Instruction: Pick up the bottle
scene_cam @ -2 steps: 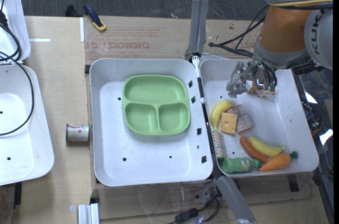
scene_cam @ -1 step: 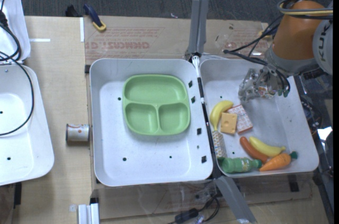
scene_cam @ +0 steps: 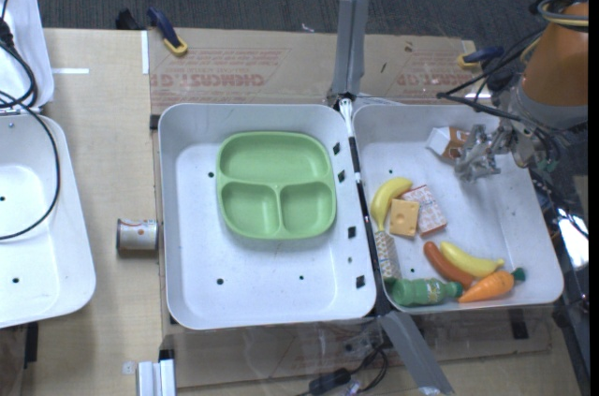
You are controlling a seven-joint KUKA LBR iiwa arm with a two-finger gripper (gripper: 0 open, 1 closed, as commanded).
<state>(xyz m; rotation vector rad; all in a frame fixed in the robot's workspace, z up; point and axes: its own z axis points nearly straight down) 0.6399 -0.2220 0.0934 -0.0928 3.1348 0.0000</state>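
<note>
The bottle (scene_cam: 426, 292) lies on its side against the front wall of the right bin (scene_cam: 531, 198), well apart from the fingers (scene_cam: 477, 158) poised over the bin's rear. Finger opening: cannot tell. A carrot (scene_cam: 489, 286) touches the bottle's right end; open floor lies mid-bin. The bottle is green, labelled.

Bright even light, soft shadows, sharp
</note>
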